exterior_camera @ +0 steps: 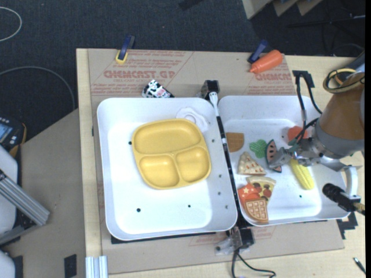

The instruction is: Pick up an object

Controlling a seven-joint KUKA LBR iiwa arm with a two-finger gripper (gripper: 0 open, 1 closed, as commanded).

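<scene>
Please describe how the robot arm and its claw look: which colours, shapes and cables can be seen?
The robot arm is a thick, rounded grey body with a broad orange band above the wrist. Black cables and a yellowish loop run beside it. The claw is small, dark and metallic, with grey brackets behind it.

Red print runs along the far edge of the desk (174,68), on the brown sheet that covers it. On the far left part, behind the left bin (116,172), it reads "CHEMCAST GP" (139,73) in large letters, with smaller lines above and below too fine to read. Toward the far right corner, behind the right bin (272,106), a second red print (272,76) of the same kind is partly covered and cannot be made out.
</scene>
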